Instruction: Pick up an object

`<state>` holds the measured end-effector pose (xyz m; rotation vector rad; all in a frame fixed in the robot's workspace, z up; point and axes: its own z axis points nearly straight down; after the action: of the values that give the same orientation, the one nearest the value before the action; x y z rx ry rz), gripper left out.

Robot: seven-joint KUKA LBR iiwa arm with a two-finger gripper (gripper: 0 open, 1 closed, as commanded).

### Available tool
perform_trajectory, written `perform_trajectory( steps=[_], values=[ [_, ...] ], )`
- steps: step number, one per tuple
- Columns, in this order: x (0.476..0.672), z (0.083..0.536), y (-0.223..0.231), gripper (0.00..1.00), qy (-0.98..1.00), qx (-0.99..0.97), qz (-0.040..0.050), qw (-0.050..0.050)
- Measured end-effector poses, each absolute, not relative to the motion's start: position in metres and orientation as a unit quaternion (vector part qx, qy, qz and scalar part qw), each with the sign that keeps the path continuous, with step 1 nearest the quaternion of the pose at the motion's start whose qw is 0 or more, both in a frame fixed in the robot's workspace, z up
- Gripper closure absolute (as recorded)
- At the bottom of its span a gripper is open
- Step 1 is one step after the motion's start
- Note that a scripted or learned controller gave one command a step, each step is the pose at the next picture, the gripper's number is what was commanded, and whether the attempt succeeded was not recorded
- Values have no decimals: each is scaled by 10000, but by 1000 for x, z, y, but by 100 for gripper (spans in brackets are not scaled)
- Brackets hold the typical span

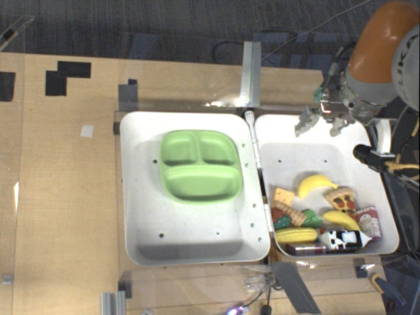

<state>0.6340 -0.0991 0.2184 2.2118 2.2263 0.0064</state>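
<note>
- Metal two-finger pincer (322,121), fingers spread apart and holding nothing, hangs over the right smooth white plastic bin's (289,157) far edge.
- Nearer than the pincer, that bin holds a curved yellow plastic banana (315,184) among heaped toy foods.
- Left of the pincer, the other white bin (141,176) holds a glossy green sectioned plate (199,164).

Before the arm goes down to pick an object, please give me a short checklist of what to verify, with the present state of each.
1. Gripper carries nothing between its fingers: ok.
2. Fingers spread apart: ok.
3. Gripper is above the right bin, near its far edge: ok.
4. Gripper is over an object: not ok; the banana and the pile lie nearer the camera.
5. Banana free on top: ok.
6. Height above the bin floor: cannot tell.
</note>
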Motion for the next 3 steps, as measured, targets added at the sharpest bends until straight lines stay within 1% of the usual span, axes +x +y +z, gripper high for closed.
perform_trajectory(
  steps=[1, 2, 3],
  values=[
    [607, 124, -150, 0, 7363, 6766, 12, 15],
    [561, 92, -146, 0, 7809, 6246, 52, 78],
    [563, 104, -144, 100, 7808, 6246, 78, 88]
  ],
)
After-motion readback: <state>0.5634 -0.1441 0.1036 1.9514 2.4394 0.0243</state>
